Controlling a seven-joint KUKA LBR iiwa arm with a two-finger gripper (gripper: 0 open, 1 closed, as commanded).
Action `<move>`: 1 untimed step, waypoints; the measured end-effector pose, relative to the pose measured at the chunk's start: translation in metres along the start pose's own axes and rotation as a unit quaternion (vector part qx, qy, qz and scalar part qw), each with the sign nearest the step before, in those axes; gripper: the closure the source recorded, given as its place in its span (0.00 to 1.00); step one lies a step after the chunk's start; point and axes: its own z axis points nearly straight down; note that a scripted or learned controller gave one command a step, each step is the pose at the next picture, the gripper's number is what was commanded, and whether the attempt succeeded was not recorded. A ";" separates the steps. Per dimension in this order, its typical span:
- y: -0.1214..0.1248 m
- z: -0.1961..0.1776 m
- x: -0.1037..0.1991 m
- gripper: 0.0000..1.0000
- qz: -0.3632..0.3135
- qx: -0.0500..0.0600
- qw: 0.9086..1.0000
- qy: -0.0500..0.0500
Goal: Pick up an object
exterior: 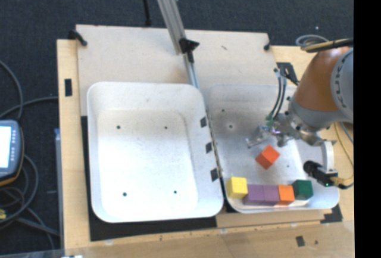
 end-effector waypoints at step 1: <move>-0.039 0.027 0.022 0.00 0.000 -0.006 1.000 -0.001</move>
